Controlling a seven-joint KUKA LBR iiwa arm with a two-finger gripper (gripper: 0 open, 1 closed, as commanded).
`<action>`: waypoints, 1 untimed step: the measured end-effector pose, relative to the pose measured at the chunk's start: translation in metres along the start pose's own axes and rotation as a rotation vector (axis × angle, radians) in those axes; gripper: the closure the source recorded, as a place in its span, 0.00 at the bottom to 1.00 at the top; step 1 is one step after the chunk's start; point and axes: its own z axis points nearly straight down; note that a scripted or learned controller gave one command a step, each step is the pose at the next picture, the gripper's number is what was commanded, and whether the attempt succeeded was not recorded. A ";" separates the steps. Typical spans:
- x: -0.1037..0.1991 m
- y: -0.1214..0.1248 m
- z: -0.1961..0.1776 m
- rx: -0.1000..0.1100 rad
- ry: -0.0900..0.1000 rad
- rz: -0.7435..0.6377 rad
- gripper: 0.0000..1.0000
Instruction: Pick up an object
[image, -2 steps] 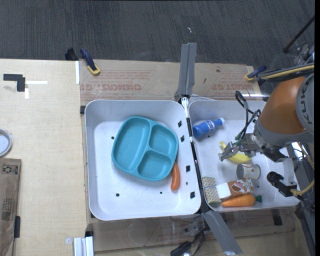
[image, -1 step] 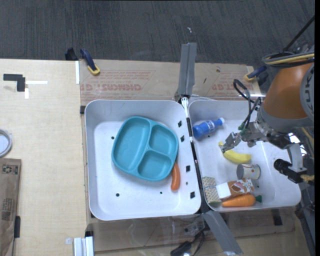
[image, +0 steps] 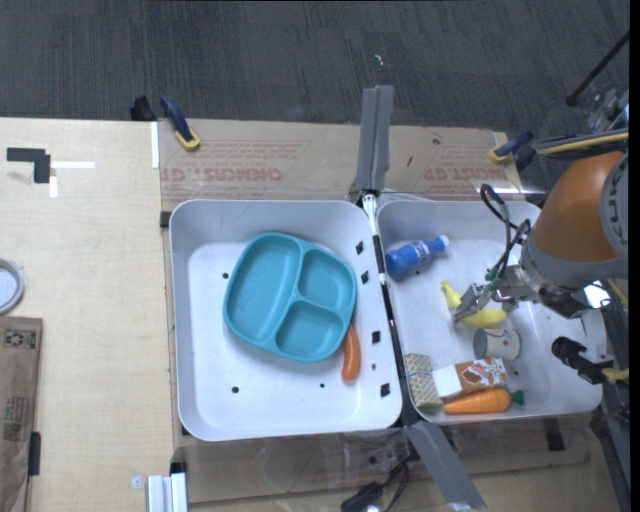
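The claw (image: 470, 306) is down in the right bin (image: 560, 400), sitting right on top of the banana (image: 482, 315), with its fingers narrow and pinched around the yellow fruit, so it looks like it's got hold of it. Up and to the left of the claw lies a blue bottle (image: 413, 254). Below it there's a small grey cup (image: 497, 345), then a snack packet (image: 470, 377) and a carrot (image: 480, 402) near the bin's front edge. Way off to the claw's left, in the other bin (image: 200, 330), a teal divided plate (image: 290, 296) sits with a little sausage (image: 350, 355) touching its edge.
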 end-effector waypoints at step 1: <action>-0.001 0.000 -0.009 0.000 0.000 0.003 1.00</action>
